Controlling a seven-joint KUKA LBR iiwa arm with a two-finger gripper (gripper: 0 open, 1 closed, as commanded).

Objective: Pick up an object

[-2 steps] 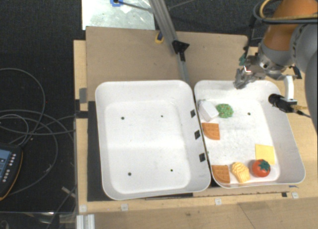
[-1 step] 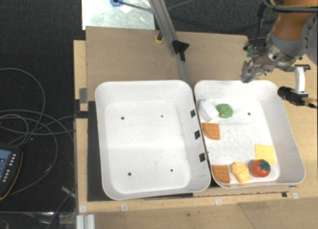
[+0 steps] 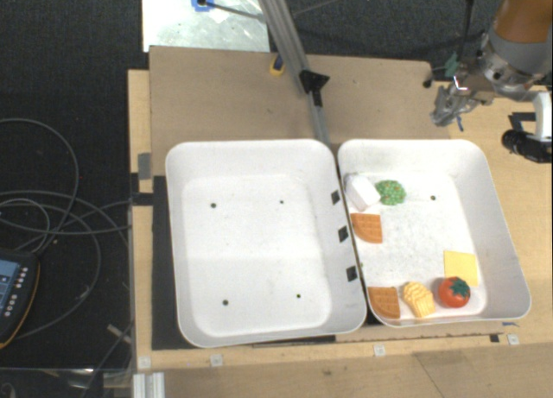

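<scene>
nearest the front rim of the right bin (image 3: 505,241) sit a red tomato (image 3: 454,292), a yellow corn piece (image 3: 418,299) and an orange wafer (image 3: 384,302), crowded close together, likely awkward to pinch singly. a yellow block (image 3: 460,265) lies just behind. farther back, a second wafer (image 3: 366,228), a white block (image 3: 362,191) and a green ball (image 3: 390,192) hug the dividing wall. the left bin (image 3: 251,241) lies beside it. beyond, the end effector (image 3: 449,110) hangs over bare bench (image 3: 371,98), holding nothing; whether its jaws stand apart i cannot tell.

Red tomato toy (image 3: 454,292) lies in the right bin's (image 3: 501,206) near corner.
</scene>
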